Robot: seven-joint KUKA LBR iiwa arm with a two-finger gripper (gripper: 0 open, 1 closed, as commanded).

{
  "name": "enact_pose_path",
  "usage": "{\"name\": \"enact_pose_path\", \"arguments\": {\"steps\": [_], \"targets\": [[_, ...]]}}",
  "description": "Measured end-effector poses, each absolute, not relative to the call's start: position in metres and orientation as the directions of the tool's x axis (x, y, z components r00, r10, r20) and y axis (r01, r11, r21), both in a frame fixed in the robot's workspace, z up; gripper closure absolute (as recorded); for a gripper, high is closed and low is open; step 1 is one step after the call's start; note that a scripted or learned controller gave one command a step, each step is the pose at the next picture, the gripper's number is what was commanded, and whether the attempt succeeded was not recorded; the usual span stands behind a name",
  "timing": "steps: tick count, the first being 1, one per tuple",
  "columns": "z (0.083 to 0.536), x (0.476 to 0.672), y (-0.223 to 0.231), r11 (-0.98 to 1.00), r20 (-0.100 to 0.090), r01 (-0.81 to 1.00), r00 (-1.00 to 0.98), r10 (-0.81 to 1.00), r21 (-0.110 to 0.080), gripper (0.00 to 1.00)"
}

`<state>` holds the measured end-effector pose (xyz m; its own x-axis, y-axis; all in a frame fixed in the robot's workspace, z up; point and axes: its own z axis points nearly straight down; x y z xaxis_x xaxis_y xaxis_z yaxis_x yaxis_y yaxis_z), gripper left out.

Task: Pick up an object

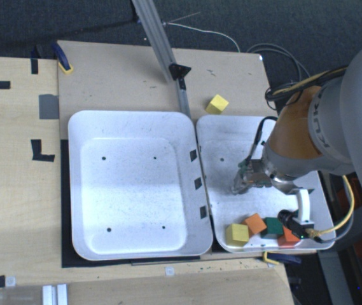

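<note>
The arm [308,138] is reaching in from 3 o'clock, its orange band sitting above the wrist, and the gripper [241,184] is hanging over the middle of the right bin [231,138]. How the jaws stand cannot be told from this slanted view; no object is showing between them.

The things to pick are lying together at the bin's 6 o'clock end, at about 5 o'clock from the gripper and apart from it. There, 1 yellow block [237,234] is resting near the rim, 1 orange block [255,223] is touching it at 2 o'clock, 1 green block [273,226] is sitting just beside that at 3 o'clock, and 1 red-orange piece [289,237] is lying at the green block's 4 o'clock.

The left bin [133,183] is sitting beside the right bin at 9 o'clock. Another yellow cube [217,104] is resting on the bench just past the right bin's 12 o'clock rim.
</note>
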<state>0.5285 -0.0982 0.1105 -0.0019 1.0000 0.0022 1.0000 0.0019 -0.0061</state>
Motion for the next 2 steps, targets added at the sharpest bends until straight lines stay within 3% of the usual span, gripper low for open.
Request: {"name": "enact_pose_path", "arguments": {"steps": [1,2], "targets": [[0.091,0.596,-0.097,0.003,0.0,1.0,-0.003,1.0,0.001,1.0],[0.092,0.523,-0.099,-0.002,0.001,1.0,0.002,1.0,-0.005,1.0]]}}
